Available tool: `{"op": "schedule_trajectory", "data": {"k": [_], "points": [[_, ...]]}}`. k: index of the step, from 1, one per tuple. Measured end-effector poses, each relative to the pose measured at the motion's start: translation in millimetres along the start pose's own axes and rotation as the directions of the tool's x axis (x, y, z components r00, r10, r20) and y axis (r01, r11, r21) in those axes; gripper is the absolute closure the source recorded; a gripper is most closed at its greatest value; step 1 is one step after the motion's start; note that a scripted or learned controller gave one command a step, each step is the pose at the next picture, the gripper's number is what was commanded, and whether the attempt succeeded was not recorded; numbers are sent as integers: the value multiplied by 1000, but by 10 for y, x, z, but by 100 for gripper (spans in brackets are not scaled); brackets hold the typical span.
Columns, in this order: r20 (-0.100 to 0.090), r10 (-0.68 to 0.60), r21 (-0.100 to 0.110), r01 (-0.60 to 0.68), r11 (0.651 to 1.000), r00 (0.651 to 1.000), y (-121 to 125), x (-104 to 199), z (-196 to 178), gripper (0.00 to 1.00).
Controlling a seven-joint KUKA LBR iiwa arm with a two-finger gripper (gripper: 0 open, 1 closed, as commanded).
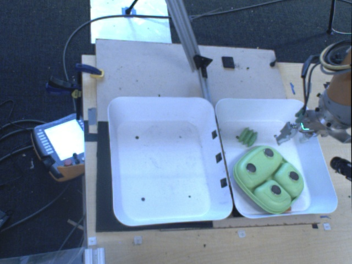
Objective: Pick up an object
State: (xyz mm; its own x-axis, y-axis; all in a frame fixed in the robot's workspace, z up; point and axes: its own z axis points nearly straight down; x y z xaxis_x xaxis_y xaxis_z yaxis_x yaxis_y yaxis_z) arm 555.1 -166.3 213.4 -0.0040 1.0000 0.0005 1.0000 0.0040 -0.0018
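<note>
The gripper (285, 134) hangs over the right bin (319, 164), but I cannot tell its state. A big green toy (268, 179) lies just below it.

robotics lab | teach pendant (59, 147) | floor cables (33, 120) | bench (165, 65) with bins (159, 106)

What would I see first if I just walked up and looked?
Probably the big light-green lumpy object with three dark spots on top, lying in the right bin. Just above it sits a small ridged green piece. The grey arm's gripper reaches in from the right, hovering over that same bin near the small piece.
</note>
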Motion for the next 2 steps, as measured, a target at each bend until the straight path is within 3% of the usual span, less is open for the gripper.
{"op": "schedule_trajectory", "data": {"k": [1, 2], "points": [[1, -1, -3, 1, 1000, 1000, 9, 0, -12, 0], [1, 3, -1, -3, 1000, 1000, 24, -49, 415, 0]]}}
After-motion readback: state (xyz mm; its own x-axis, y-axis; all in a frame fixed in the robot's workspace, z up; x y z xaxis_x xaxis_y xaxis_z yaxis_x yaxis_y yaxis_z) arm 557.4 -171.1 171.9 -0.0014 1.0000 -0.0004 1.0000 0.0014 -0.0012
